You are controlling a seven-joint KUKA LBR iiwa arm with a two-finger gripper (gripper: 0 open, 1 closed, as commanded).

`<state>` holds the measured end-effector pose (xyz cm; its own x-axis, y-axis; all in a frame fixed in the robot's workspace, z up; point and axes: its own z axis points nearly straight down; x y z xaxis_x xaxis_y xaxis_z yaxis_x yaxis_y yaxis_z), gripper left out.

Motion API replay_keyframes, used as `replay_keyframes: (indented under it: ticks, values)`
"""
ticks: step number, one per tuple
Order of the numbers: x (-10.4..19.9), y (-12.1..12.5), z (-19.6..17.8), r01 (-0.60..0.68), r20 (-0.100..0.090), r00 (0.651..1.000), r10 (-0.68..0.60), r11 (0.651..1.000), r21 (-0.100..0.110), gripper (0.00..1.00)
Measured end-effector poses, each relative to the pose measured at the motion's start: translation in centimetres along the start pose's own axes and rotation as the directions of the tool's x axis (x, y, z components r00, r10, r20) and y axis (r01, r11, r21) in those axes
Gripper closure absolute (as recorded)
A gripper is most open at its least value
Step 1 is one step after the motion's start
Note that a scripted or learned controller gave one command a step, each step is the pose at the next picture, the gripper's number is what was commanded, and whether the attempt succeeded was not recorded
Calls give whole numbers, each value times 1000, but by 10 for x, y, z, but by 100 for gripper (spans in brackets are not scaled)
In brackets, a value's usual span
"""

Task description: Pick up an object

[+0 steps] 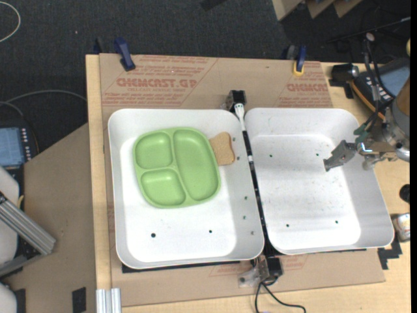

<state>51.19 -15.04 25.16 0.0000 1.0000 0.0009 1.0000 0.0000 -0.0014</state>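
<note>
Nothing picked up yet: claw [341, 154] over right bin [306, 240], grip state impossible to tell, well apart from green divided plate [176, 167] and tan sponge [223, 149] in left bin [182, 243].

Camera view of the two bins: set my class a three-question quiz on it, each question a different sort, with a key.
1. True or false: the green plate lies in the left bin.
2. Over which bin is the gripper? A left, B right.
3. Fill in: the tan sponge touches the plate's ____ edge.

Key: 1 true; 2 B, the right bin; 3 right.
</note>
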Motion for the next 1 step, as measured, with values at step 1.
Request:
replay_keyframes:
  ticks: [1]
  values:
    - [42,-3,-170,6,4,1000,-6,1000,-23,0]
